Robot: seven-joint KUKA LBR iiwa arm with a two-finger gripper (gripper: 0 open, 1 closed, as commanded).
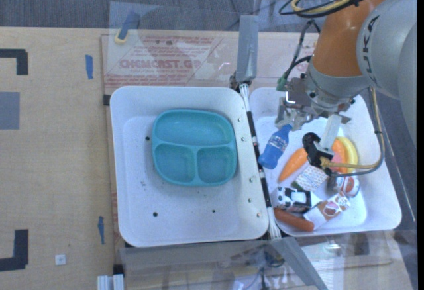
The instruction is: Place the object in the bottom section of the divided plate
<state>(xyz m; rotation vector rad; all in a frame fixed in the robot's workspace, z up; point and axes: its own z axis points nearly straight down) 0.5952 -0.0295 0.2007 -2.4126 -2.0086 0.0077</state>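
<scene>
Near edge of right bin (387, 216): hot-dog toy (295, 219) smooth plastic, small cow-print b/w item (291, 197), crinkly printed packets (334, 204). Mid bin: carrot toy (293, 164), tapered, glossy orange; banana (346, 151) curved yellow; blue bottle (273, 149) w/ label, lying tilted near the divider wall.

Gripper (298, 124) sits over the far part of this bin, just above the bottle's cap end. Can't tell finger state, and no obj visibly held. Which item is the target: can't tell, prob bottle since it's nearest the tool.

Step, my read: pick phase, not yet grasped. Next needs a secure grip, lift clear of the bin walls, carry across to left bin (126, 149).

Divided plate (194, 147): teal, smooth hard plastic, rounded rectangle, 3 sections, centred in left bin. Dest = a near-side section.
</scene>
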